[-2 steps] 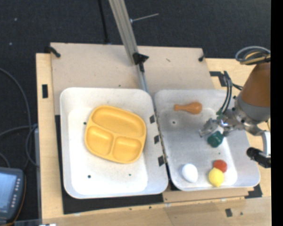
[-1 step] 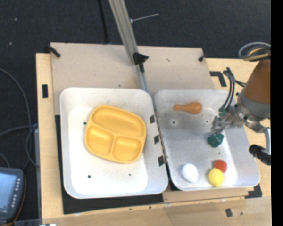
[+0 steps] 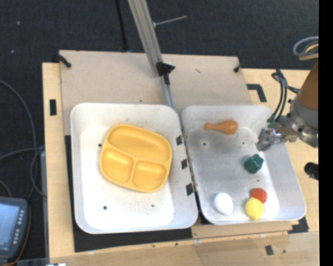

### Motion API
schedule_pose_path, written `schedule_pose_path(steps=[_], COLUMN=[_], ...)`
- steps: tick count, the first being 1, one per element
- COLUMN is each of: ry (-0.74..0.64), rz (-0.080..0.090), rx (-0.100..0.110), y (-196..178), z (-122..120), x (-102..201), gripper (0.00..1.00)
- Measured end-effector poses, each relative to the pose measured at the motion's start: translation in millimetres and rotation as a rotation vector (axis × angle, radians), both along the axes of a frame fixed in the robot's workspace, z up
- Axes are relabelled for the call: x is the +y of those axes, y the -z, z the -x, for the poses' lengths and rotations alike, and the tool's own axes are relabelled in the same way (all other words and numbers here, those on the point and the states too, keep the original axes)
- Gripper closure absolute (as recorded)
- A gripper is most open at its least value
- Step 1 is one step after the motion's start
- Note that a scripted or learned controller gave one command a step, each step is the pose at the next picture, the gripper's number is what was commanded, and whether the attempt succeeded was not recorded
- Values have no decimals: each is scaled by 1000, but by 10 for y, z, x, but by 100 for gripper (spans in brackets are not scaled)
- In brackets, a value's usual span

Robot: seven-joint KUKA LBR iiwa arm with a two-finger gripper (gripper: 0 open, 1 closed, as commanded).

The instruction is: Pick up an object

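Note:
The right bin (image 3: 211, 165) holds several small objects. A brown drumstick-shaped toy (image 3: 222, 127) lies near its far edge. A dark green block (image 3: 253, 163) sits toward the right wall. At the near right corner a white egg-shaped piece (image 3: 223, 203), a red piece (image 3: 258, 194) and a yellow lemon-like piece (image 3: 255, 208) cluster together. My gripper (image 3: 268, 137) hangs over the bin's right side, just above and right of the green block and right of the drumstick. Nothing shows in its grasp.
The left bin (image 3: 89, 204) carries a yellow divided plate (image 3: 136, 157) at its middle. A metal pole (image 3: 147, 32) rises from the bench behind the bins. The grey arm with its orange band (image 3: 308, 93) enters over the right bin's right wall.

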State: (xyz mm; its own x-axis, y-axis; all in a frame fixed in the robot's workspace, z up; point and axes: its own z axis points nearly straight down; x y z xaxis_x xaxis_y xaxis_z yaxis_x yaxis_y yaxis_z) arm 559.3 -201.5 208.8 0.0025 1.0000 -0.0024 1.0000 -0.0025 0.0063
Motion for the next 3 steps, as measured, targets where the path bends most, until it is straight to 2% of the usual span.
schedule_pose_path(steps=[1,3], ry=[-5,-11], rz=[1,-3], rx=[-1,2], y=[-418,-604], z=[-16,-85], x=[-17,1057], gripper=[100,100])
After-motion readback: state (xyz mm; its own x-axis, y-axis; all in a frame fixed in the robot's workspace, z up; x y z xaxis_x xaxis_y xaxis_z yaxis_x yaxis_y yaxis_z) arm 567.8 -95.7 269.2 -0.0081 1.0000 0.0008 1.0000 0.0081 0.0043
